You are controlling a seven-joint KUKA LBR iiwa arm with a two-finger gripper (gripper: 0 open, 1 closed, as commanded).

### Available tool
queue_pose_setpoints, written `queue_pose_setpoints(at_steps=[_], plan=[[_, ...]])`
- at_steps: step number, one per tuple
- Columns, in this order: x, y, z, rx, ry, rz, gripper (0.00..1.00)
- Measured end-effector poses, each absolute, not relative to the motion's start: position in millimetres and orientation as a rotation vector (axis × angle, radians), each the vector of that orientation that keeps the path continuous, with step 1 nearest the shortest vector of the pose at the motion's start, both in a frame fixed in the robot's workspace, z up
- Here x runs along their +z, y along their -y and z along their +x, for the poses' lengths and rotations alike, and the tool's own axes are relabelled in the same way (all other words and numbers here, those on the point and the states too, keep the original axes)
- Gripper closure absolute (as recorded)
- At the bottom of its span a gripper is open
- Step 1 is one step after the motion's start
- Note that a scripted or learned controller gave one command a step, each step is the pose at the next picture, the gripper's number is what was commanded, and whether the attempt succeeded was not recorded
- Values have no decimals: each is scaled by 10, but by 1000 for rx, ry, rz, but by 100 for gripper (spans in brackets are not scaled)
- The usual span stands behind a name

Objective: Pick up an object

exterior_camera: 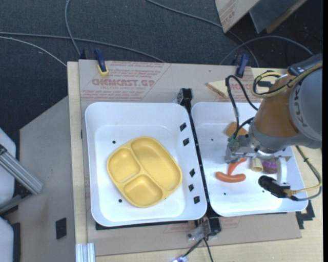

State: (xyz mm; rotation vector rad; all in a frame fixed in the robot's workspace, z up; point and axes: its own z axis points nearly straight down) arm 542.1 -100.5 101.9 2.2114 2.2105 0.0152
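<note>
Counter (pixel 128 82) holds two bins; we see the tool (pixel 237 155) low in right bin (pixel 215 199) above sausage (pixel 230 177); grip state unclear. Yellow tray (pixel 144 171) fills left bin (pixel 97 153).

The table (pixel 128 79) is topped with printed brown cardboard, held at its far edge by two blue clamps (pixel 101 61). Dark grey carpet (pixel 41 77) is seen beyond and left of the table, crossed by thin grey cables (pixel 72 25). A cardboard box (pixel 233 10) is seen beyond the table's far right corner.
</note>
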Motion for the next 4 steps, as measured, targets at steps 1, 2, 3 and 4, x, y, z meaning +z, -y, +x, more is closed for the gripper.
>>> queue_pose_setpoints(at_steps=[1,2,3,4], plan=[[1623,958,5509,7,-2219,2216,100],[2232,880,5557,8,-2220,2215,100],[2830,816,5639,8,-2220,2214,100],[2743,230,5733,4,-2229,2215,100]])
